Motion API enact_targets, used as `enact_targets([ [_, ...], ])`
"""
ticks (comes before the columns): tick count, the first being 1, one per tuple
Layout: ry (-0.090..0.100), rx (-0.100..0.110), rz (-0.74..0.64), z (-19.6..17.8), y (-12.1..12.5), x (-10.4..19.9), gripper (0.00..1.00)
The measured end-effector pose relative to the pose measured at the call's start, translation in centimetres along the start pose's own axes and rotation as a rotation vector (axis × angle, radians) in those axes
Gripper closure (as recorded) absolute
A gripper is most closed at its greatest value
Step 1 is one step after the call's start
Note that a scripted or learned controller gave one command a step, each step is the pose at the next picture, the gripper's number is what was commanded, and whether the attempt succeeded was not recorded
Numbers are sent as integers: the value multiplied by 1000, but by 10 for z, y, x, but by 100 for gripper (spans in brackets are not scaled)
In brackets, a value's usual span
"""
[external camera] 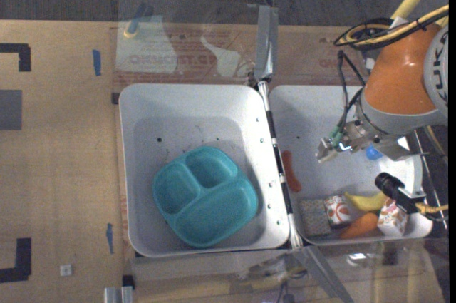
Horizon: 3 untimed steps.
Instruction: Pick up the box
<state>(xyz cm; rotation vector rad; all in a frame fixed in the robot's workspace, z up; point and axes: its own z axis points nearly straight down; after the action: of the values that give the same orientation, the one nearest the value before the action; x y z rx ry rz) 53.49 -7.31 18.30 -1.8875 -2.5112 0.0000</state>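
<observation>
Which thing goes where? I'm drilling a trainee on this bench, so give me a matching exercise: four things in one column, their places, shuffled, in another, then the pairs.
Things:
1. teal tray
2. red strip
3. banana
4. carrot

Places:
A. right bin, along its left wall
B. left bin, near the middle
C. right bin, by its front wall, right of a small round can
D. right bin, just behind the carrot

Pairs: 1-B, 2-A, 3-D, 4-C
</observation>
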Motion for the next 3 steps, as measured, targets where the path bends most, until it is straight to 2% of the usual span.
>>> enact_targets([
  [1,1,3,-38,0,-5,82,100],
  [2,2,3,-229,0,-34,79,100],
  [3,0,0,-178,1,-8,167,100],
])
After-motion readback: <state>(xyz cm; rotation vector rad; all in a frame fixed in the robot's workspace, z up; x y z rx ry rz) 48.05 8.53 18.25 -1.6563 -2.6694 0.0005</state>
